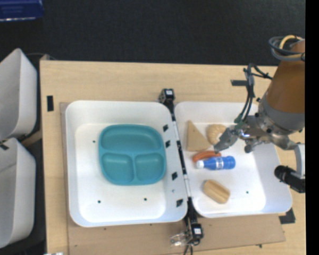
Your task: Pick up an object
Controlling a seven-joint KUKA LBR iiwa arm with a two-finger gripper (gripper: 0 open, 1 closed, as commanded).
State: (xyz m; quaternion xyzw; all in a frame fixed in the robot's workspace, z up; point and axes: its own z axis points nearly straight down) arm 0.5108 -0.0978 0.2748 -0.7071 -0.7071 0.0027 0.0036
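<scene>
Right bin (255,201): gripper (221,144) hovering just above bottle (217,163), carrot (204,156) alongside; finger spread — can't tell.

The tool (221,142) covered part of the tan roll (215,131) and one end of the orange piece (203,156), and its finger spacing was too blurred to judge. The arm (285,92) ran off the right edge.

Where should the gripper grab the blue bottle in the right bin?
Across its blue body, from above. The blue bottle lies on its side, long axis left-right, white cap toward the bin divider. Close the fingers across its narrow width. The orange piece crowds the cap end, so stay mid-body or toward its right end.
</scene>
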